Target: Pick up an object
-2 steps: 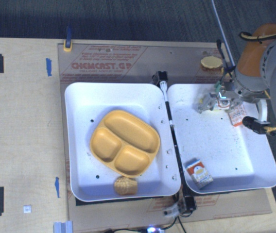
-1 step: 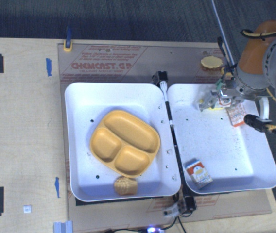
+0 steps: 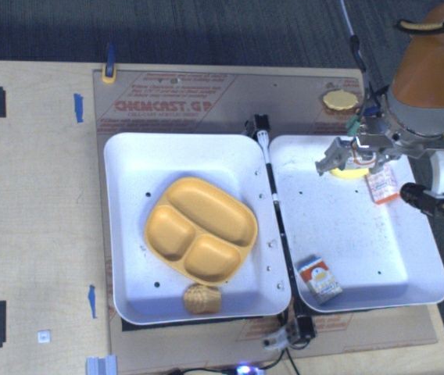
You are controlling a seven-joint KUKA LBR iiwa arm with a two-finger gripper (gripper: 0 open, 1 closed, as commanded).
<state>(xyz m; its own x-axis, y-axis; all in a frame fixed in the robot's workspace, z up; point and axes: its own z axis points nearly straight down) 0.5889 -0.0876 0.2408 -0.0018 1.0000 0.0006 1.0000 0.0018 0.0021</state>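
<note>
Gripper [image 3: 339, 156]: grey, two-fingered, hanging over the far part of the right bin [image 3: 409, 283]; whether it is apart or together cannot be told from this angle, and nothing is seen between its tips. Carried on the grey arm [image 3: 429, 76], which bears an orange band and enters from the right.

Right bin: shallow, white, taken as the landmark for all entries below.

Yellow item [image 3: 350, 173]: flat, partly hidden, lying in the right bin's far part, just beside and under the gripper.

Red-and-white tag [image 3: 381, 186]: small, in the right bin's far part, close to the yellow item, on the side toward the arm.

Small box [image 3: 319, 278]: red, white and blue, lying tilted in the right bin's near corner, on the side next to the left bin, well apart from the gripper.

Left bin [image 3: 128, 209]: white, touching the right bin along one long side.

Yellow tray [image 3: 199, 229]: three compartments, tilted, in the middle of the left bin.

Tan lump [image 3: 202, 297]: rounded, in the left bin, just beside the tray's near edge.

Tan disc [image 3: 340, 100]: on the brown board [image 3: 183, 104] beyond the right bin's far edge.

Blue tape marks [image 3: 79, 108]: on the bench [image 3: 34, 225], beyond the left bin.
</note>
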